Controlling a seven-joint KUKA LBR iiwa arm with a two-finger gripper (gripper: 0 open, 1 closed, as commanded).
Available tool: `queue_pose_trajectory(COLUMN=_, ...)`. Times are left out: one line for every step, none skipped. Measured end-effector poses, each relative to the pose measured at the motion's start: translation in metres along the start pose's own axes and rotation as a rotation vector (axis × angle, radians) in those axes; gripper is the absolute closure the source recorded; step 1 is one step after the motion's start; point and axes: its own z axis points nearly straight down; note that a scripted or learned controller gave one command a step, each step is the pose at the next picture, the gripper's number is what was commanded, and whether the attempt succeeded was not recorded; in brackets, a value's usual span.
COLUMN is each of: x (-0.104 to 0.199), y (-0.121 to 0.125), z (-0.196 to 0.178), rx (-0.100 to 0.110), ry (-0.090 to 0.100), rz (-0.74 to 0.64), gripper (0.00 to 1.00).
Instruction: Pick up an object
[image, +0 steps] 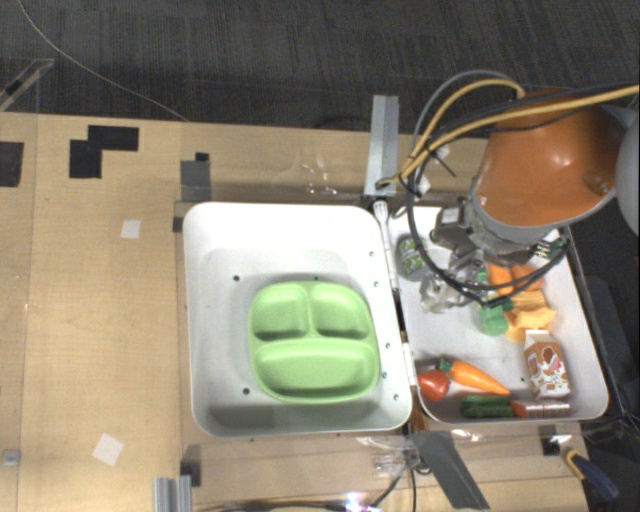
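Down in the right bin (590, 345) the claw (462, 280) hangs over a green piece (493, 321); its state I cannot tell. Nearby lie a carrot (474, 377) and carton (545, 366); the left bin (210, 300) holds a green tray (314, 341).

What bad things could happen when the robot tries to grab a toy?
The toys in the right bin sit crowded, so the pincer might bump the green piece or the orange blocks instead of catching one. The carrot is smooth and tapered, so it could slip out. The dangling cables hang near the toys and might snag something.
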Motion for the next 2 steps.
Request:
queue_pose_trajectory(x=0.011, y=-0.104, z=-0.002, rx=0.0, ry=0.002, rz=-0.132, gripper=1.0)
queue_pose_trajectory(x=0.088, y=-0.055, z=0.125, rx=-0.001, ry=0.003, rz=-0.376, gripper=1.0)
